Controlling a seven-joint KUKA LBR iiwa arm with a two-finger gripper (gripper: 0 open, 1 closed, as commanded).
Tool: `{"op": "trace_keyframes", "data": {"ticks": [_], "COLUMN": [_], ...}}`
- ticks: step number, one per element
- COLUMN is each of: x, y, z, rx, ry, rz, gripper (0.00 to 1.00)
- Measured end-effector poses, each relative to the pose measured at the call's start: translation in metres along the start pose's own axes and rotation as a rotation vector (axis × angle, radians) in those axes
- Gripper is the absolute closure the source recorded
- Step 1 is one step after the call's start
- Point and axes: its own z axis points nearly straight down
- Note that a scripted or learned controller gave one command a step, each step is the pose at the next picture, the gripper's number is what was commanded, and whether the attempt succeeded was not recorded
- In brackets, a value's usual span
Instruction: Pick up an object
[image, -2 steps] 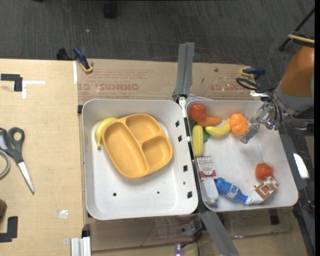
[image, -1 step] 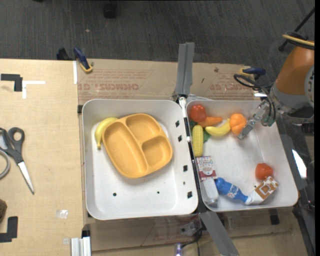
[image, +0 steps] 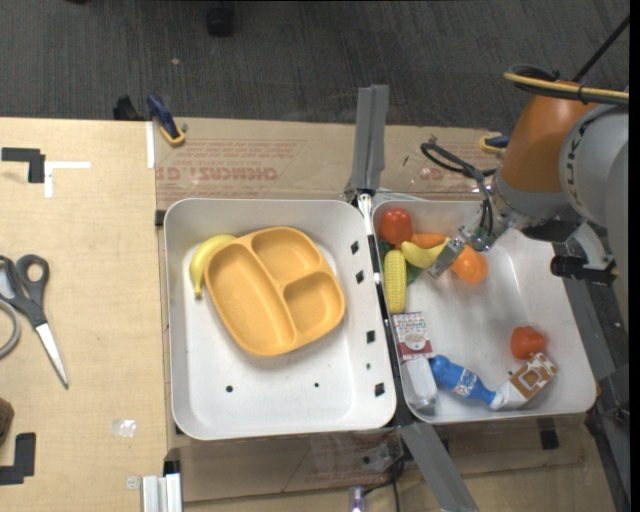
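Note:
My gripper (image: 452, 258) is low in the right bin (image: 565, 300), near its back left corner. It sits between a round orange fruit (image: 470, 268) on its right and a yellow banana-shaped piece (image: 420, 256) on its left, close against both. Whether it holds either one I cannot tell. Just behind it lie an orange carrot-like piece (image: 429, 241) and a red tomato (image: 395, 223). A corn cob (image: 395, 281) lies along the bin's left wall. The grey arm with its orange band (image: 545, 140) comes in from the upper right.
The right bin's front holds a red-and-white packet (image: 410, 335), a blue bottle (image: 462, 381), a brown carton (image: 533, 377) and a small red fruit (image: 527, 341). The left bin (image: 185, 340) holds a yellow divided plate (image: 275, 290) and a banana (image: 205, 258). Scissors (image: 36, 312) lie on the bench at left.

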Motion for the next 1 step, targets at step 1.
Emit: {"op": "trace_keyframes", "data": {"ticks": [1], "x": [-0.0006], "y": [-0.0006], "z": [-0.0093], "rx": [0.004], "ry": [-0.002], "rz": [-0.003], "gripper": [1.0]}}
